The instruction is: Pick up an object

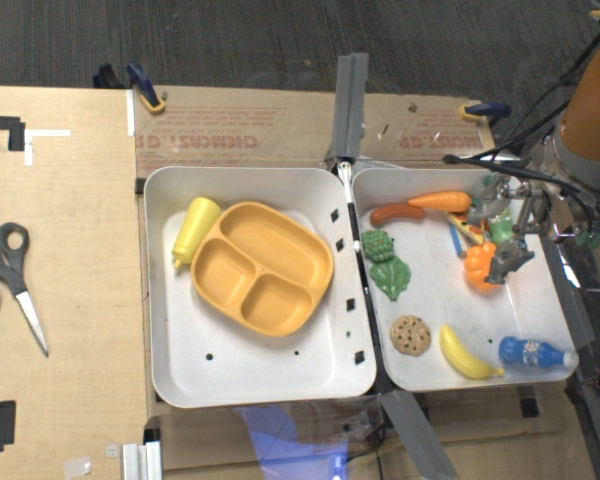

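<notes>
Two shallow white bins sit side by side on the worktop (pixel 60 298). The left bin (pixel 170 368) holds two things: an orange-yellow plate (pixel 260 267) with three compartments, lying at a slant across the middle, and a yellow bottle (pixel 194 229) lying just beside the plate's upper left edge, touching or nearly so.

The right bin (pixel 540 313) holds more. Along its far side lie one reddish sausage (pixel 394 213) and one carrot (pixel 439 201), end to end. Below them, near the dividing wall, are two green pieces: a knobbly broccoli (pixel 377 244) and a leafy lettuce piece (pixel 391 276), touching each other. Toward the near edge lie one brown cookie (pixel 410 335), one banana (pixel 465 355) and one blue bottle (pixel 535 354) on its side, each apart from the others.

On the right side of this bin sits an orange pepper (pixel 478 266), rounded, bright orange, with a green stem part above it. The tool (pixel 510 253) is down at this spot, its dark fingers right against the pepper's right side. Whether they are spread or pressed together I cannot tell, nor whether the pepper is between them. A few thin coloured pieces lie just left of the pepper, too small to make out.

One pair of scissors (pixel 18 278) lies on the worktop left of the bins.
</notes>
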{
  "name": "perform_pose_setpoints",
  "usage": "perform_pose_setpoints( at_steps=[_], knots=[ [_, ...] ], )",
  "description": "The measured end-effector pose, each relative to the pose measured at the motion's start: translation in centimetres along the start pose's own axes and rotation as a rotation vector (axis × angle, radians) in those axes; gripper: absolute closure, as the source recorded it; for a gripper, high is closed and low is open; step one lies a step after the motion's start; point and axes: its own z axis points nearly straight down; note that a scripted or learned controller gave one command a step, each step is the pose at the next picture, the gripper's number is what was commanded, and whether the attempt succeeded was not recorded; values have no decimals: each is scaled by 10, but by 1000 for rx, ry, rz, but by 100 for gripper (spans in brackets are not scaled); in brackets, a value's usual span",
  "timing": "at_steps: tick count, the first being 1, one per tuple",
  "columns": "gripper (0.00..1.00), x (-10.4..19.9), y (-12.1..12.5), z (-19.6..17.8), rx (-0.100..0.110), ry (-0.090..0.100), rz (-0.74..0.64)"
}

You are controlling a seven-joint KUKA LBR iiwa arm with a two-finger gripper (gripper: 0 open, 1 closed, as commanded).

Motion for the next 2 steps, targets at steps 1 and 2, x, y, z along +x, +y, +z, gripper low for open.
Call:
perform_pose_setpoints(
  at_steps=[1,2],
  knots=[
    [0,-44,-66,158,1,-6,122],
    [0,18,-77,161,3,-20,205]
  ],
)
